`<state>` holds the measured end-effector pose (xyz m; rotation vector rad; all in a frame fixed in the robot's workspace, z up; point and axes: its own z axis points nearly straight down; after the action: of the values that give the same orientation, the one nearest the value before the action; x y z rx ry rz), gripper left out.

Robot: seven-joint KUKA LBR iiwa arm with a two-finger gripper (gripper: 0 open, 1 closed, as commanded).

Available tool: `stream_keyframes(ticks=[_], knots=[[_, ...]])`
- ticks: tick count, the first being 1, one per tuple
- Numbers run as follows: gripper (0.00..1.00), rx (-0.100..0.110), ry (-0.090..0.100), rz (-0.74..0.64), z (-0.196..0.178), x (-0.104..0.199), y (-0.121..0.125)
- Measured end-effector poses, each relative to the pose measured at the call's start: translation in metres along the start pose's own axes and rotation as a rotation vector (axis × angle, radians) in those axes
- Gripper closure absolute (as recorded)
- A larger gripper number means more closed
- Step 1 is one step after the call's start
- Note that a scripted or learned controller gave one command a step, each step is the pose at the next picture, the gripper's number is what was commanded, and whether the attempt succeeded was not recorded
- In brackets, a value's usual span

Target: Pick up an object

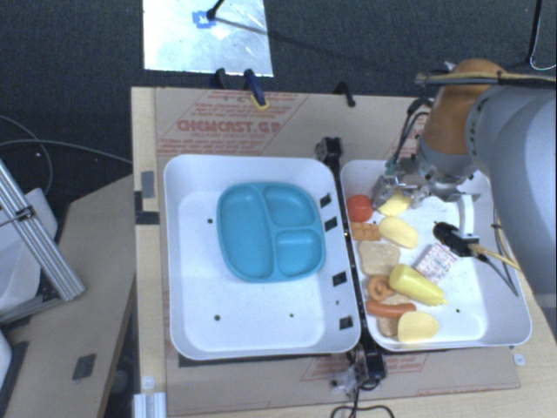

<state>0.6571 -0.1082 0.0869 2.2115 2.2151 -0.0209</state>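
Right, the pale yellow piece (393, 205) is what I take for the target: small, rounded, smooth like toy food, sitting at about eleven o'clock in the right bin (505, 316), directly under the gripper (402, 190). From my seat the gripper is down at that piece, touching or nearly so, but I cannot tell from this slant how its grip stands, so I won't claim a hold. My read is that the pick is at the reach-and-close stage: the approach looks done, and the grasp and the lift are left. The piece seems to rest on the bin floor, not raised. Just at its nine o'clock lies a red tomato (359, 207), and at its six o'clock a second yellow lump (399, 232), close enough to be nudged. Further down the bin I see a tan slice (379, 258), a yellow corn-like piece (416, 285), a wrapped packet (436, 260) and a sausage (390, 307). The left bin (187, 320) holds a blue divided tray (268, 231), well apart from all this.
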Motion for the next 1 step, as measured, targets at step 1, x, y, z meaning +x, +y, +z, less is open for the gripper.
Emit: stream_keyframes(ticks=[1], knots=[[1.00, -0.006, -0.001, 0.005, -0.0121, -0.0035, 0.0003]])
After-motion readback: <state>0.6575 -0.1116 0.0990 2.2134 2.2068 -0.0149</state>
